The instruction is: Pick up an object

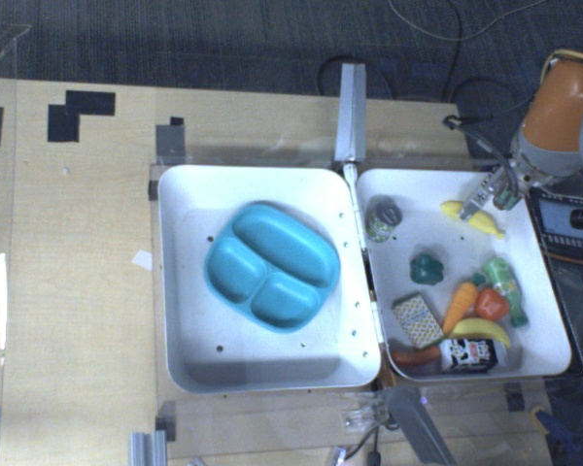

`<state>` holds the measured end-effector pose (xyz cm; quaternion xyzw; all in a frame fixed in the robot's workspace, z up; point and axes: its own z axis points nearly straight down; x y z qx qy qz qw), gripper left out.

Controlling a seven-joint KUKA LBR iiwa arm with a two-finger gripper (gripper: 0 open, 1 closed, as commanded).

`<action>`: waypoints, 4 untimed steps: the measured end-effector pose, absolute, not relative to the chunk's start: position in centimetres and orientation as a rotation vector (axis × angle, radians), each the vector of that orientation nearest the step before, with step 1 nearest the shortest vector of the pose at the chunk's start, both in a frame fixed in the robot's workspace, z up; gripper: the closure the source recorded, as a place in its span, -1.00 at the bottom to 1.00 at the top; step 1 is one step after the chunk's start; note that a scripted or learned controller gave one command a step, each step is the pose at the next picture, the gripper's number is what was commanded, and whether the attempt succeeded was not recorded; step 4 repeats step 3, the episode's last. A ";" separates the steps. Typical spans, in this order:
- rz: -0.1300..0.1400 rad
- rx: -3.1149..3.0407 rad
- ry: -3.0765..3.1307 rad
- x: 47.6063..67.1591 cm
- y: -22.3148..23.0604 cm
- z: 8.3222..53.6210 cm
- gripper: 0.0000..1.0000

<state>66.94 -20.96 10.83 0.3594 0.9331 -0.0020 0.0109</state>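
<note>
My gripper (488, 198) hangs at the back right of the right bin (554, 357), just above a small yellow fruit (477, 220) and close to or touching its top. Nothing is seen lifted in it. The orange band of the arm (561, 115) rises behind it. Other items in this bin are a clear jar (382, 217), a dark green piece (428, 268), a carrot (458, 305), a red tomato (492, 305), a green item (503, 280), a banana (482, 330), a black-and-white carton (466, 355), a checkered pad (417, 319) and a brown sausage (414, 356).
The left bin (180, 348) holds a blue divided plate (272, 266). A metal post (350, 115) stands behind the wall where the two bins meet. Cables lie on the dark floor at the back (437, 17).
</note>
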 end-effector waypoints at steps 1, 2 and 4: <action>-0.008 1.126 2.923 66.7 -20.9 10.6 -1.00; -0.009 1.119 2.942 66.2 -20.9 8.6 -1.00; 0.000 1.109 2.927 66.7 -20.7 9.8 1.00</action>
